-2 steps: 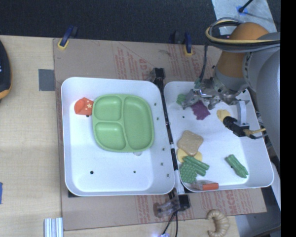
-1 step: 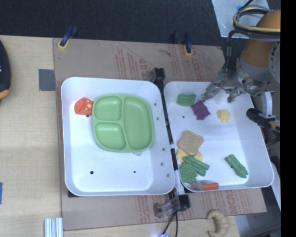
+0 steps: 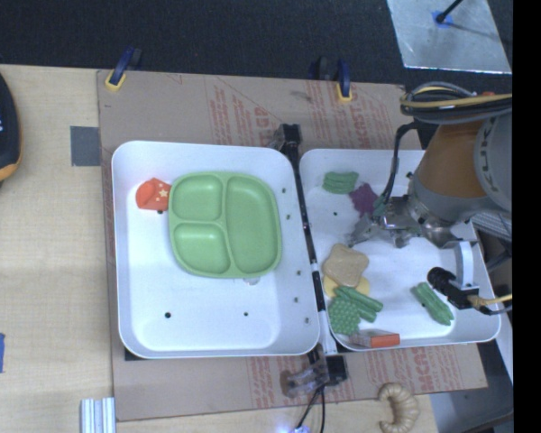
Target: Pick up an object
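Nearest the camera: a curled tan thing point(image 3: 399, 407) lies on the bench's near edge, outside both bins, out of play.
Task's things: the right bin point(image 3: 392, 289) holds the loose pieces, heaped toward its near left corner: a slice of toast point(image 3: 344, 265), green beans point(image 3: 353, 307) just below it, an orange stick point(image 3: 380, 339) against the near wall.
Other pieces: a green pod point(image 3: 431, 302) lies toward the near right; a green piece point(image 3: 340, 182) and a purple one point(image 3: 363, 197) sit by the far wall.
Gripper: it hangs point(image 3: 379, 226) over the middle of the right bin; I cannot tell how its fingers stand.
Nearest target: the toast lies just beside and below-left of the gripper, apart from it; nothing looks held.
Left bin: a green divided plate point(image 3: 225, 225) sits mid-bin with a red piece point(image 3: 151, 194) touching its far left edge, probably a drop-off spot.
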{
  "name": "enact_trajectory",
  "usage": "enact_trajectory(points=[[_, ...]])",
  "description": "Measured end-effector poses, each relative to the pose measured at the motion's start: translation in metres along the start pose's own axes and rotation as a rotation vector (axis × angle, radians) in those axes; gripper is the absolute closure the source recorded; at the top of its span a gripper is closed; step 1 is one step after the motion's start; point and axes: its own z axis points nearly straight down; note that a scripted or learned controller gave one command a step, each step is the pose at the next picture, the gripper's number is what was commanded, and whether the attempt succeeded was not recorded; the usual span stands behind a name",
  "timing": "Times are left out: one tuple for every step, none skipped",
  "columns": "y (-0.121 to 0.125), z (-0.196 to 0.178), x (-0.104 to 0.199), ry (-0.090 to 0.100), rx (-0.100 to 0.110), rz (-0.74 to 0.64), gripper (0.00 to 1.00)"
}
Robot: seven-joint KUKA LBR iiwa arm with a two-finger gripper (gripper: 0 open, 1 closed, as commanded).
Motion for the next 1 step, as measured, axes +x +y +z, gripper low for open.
enact_trajectory(points=[[0.0641,-0.0372,0.0337,-0.003,-0.019,-0.007,0.00]])
